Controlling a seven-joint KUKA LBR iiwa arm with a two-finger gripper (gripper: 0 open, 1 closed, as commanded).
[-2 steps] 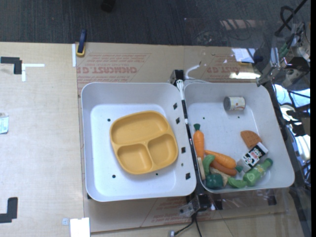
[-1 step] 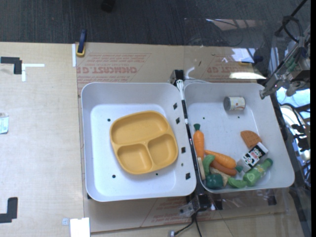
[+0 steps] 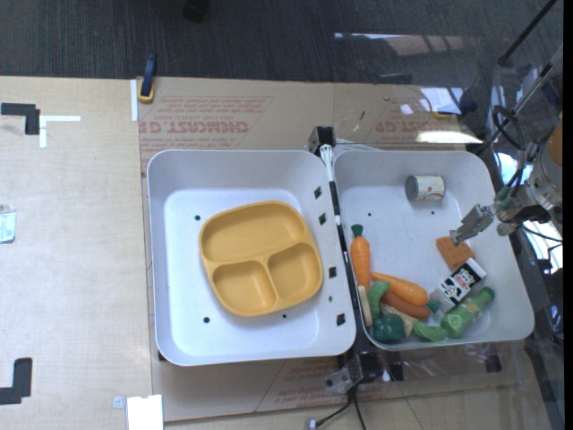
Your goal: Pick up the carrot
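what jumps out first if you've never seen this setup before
The big yellow divided plate sits alone in the left bin, bright against the white. In the right bin, a cluster of toy food crowds the near edge, with an orange carrot lying along the wall by the divider. The gripper hangs over that bin's right side, above an orange block.

The carrot [image 3: 360,260] looked like smooth, glossy plastic, as did the yellow divided plate [image 3: 260,257]; both white bins [image 3: 170,267] were matt plastic, the worktop [image 3: 72,267] pale wood.
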